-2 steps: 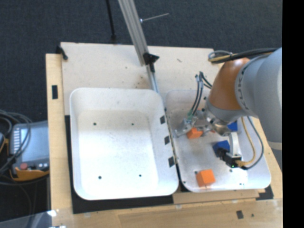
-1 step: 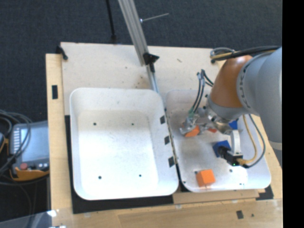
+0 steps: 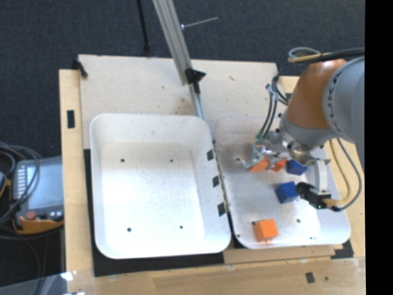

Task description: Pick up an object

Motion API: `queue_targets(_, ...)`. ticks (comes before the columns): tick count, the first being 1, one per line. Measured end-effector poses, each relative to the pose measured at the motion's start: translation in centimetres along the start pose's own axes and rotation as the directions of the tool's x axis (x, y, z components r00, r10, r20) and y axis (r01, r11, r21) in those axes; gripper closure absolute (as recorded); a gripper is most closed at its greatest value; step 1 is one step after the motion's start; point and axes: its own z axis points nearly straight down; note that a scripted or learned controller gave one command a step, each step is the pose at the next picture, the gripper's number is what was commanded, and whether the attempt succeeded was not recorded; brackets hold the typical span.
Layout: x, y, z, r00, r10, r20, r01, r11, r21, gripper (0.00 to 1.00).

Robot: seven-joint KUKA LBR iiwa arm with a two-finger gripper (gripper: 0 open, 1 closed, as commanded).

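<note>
Two white bins sit side by side on the bench; the arm (image 3: 322, 103) covers much of the right bin's (image 3: 245, 238) far part, so whatever lies under the wrist is hidden. I cannot tell the gripper's (image 3: 270, 158) state — its tip is a small blur of metal and orange low in that bin, and what the orange bit there belongs to is hard to make out. Just toward the camera from the gripper lies a blue block (image 3: 285, 192), with a second blue piece (image 3: 296, 168) half tucked beneath the wrist. Nearer still, by the bin's front rim, rests an orange cube (image 3: 266, 230), apart from the gripper. Beside them the left bin (image 3: 98, 165) shows a speckled, matte floor with rounded corners.
</note>
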Motion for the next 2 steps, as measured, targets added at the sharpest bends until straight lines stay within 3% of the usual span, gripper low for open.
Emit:
queue_targets(1,-0.3,0.6,-6.3,1.0,-0.007,0.001,0.007,1.0,-0.007,1.0)
queue_targets(2,-0.3,0.7,-10.1,1.0,-0.009,0.0,0.009,1.0,-0.005,1.0)
